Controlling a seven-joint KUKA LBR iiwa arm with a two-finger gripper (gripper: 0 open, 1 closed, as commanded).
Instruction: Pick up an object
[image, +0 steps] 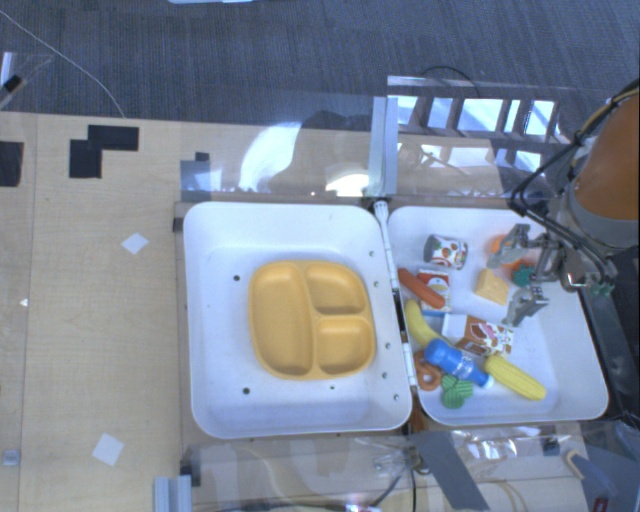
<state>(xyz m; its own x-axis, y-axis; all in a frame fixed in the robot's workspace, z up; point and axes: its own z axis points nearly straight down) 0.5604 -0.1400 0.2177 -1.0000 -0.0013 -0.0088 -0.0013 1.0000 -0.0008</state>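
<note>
Two-finger gripper (522, 275) hangs over right white bin (570, 395), fingers spread, gripping nothing, just above pale yellow cheese wedge (492, 287). Yellow plastic corn cob (514, 377) near front. Yellow divided plate (311, 319) in left white bin (215, 300).

Arm (608, 175) reaches in from right; claw (527, 268) points down, fingers apart, holding nothing.
</note>
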